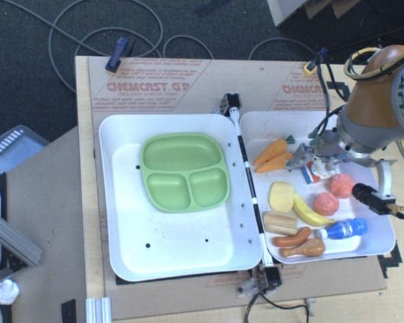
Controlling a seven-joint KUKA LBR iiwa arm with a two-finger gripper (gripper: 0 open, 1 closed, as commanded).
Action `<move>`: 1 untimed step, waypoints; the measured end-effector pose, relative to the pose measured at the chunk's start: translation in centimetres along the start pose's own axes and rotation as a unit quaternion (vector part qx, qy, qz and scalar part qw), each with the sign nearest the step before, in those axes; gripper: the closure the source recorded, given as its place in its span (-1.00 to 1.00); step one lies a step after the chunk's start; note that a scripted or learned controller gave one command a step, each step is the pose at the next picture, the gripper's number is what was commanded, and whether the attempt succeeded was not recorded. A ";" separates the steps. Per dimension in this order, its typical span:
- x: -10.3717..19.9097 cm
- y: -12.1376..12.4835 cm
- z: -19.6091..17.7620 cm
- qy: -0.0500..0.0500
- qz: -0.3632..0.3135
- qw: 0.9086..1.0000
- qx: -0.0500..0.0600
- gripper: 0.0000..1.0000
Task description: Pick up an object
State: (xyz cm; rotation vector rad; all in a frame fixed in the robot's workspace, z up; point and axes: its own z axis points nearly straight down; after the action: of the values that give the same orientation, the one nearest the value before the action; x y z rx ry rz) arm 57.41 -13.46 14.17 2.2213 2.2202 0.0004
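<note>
While the grey arm with its orange band reaches in from the right, its pincer hangs low over the right-hand shallow white bin, close beside two orange plastic carrots; whether its fingers are apart or together cannot be told, and nothing is seen between them. Just below the pincer lies a small white packet with red and blue print, its lettering too small to read. The other toy foods lie in the same bin: a pale yellow potato-like lump, a yellow banana, two pink round fruits and, a tan bread roll, an orange-red sausage, a brown sausage-shaped piece, and a clear bottle with a blue cap and label resting near the front wall. The left-hand white bin bears a light green plastic tray with three compartments. The brown board of the worktop carries red printing that reads roughly "CHEMCAST G.P", repeated in part at the right. A blue clip sits at its far left corner.
</note>
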 end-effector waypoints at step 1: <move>3.1 -2.9 5.8 0.001 0.000 1.000 0.001 -1.00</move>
State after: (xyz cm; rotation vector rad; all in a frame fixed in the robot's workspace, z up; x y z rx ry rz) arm 54.50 -10.40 8.40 2.2233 2.2226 -0.0012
